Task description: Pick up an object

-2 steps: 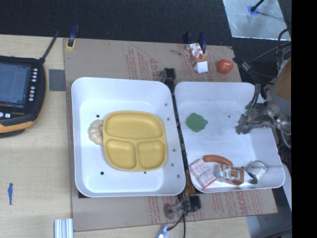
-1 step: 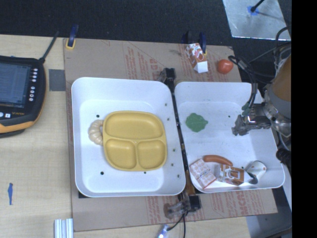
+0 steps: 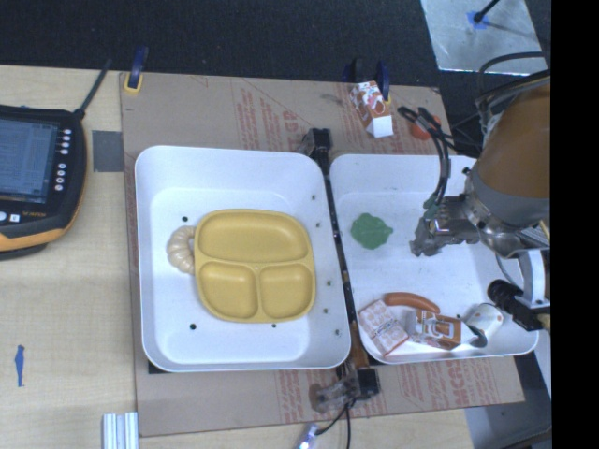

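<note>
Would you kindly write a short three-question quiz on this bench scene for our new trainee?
1. True or false: the yellow tray lies in the left bin.
2. Which thing in the right bin lies nearest the gripper? A) green lump B) sausage C) printed packet
3. Fill in: a beige thing rests against the tray's ____ side as the camera sees it.

Key: 1 true; 2 A; 3 left.

A robotics lab: 2 white bins (image 3: pixel 154 251) clamped on a cardboard-covered tabletop (image 3: pixel 56 344), a teach pendant (image 3: pixel 37 176) alongside.
</note>
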Tool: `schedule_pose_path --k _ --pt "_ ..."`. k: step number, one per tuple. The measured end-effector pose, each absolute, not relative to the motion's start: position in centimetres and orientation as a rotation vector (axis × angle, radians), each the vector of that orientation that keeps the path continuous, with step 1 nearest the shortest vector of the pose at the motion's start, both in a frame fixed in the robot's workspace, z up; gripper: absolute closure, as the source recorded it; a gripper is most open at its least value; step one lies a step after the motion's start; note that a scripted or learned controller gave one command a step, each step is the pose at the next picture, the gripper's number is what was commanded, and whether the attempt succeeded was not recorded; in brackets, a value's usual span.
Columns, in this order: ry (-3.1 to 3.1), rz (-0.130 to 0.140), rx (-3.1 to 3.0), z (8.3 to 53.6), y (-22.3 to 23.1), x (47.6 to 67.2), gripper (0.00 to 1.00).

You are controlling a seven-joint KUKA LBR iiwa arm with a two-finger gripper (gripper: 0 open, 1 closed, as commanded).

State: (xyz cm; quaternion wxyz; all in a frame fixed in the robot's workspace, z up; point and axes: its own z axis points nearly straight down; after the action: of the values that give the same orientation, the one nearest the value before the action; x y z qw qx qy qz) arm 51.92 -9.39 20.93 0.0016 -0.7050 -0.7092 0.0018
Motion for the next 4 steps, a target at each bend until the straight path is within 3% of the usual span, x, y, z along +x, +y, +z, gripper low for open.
schedule_pose_path --k 1,2,3,4 --pt "-2.227 0.006 -2.213 19.1 -6.5 57.5 1.00" --pt "-2.227 0.005 -2.214 19.2 -6.5 57.5 0.00" --pt "-2.224 0.008 -2.215 10.2 -10.2 63.3 0.00" --pt "-2.226 0.004 -2.214 9.2 -9.8 63.8 0.00"
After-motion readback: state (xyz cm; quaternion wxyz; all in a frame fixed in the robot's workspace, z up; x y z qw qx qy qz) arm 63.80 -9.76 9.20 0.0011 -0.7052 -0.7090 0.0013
